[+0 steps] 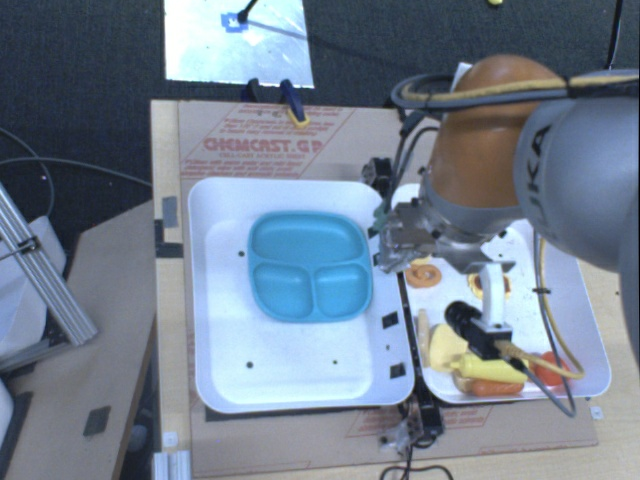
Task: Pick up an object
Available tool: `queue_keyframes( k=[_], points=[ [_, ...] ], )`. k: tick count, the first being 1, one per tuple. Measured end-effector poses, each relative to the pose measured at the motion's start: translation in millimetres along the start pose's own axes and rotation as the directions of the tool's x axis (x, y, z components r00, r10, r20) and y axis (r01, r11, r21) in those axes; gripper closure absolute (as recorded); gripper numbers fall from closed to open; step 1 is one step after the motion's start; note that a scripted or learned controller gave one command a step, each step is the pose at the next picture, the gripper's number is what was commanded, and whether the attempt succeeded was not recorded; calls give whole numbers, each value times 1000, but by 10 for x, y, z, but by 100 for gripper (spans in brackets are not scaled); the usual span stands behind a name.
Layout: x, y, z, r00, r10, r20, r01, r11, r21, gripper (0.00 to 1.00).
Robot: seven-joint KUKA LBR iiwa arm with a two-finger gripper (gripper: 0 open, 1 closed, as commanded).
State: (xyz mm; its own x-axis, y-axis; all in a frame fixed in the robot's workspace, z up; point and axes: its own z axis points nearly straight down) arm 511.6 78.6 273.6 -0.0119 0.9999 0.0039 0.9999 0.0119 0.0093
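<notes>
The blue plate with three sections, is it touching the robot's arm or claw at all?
Apart. In the camera view, a strip of bare white bin floor separates the blue plate from the gripper, which hangs over the divide between the two bins.

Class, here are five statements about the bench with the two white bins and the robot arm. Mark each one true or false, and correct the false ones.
1. A blue divided plate lies in the left bin. True.
2. The blue divided plate has five compartments. False: it has three, one long and two smaller.
3. The arm reaches over the right bin. True.
4. The right bin holds nothing but a single red ball. False: several small things lie in it, among them a yellow piece and an orange ring.
5. The plate is tipped up on its edge. False: it lies flat.
</notes>
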Motion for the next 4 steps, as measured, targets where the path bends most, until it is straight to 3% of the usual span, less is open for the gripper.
queue_keyframes(
  k=[1,2,3,4],
  points=[
    [-47,-18,36,1000,7,4,-7,1000,8,0],
    [-316,-286,940,1000,14,5,-14,1000,19,0],
    [957,-265,1048,1000,-4,-2,4,1000,10,0],
    [760,718,102,1000,8,2,-8,1000,-8,0]
  ],
)
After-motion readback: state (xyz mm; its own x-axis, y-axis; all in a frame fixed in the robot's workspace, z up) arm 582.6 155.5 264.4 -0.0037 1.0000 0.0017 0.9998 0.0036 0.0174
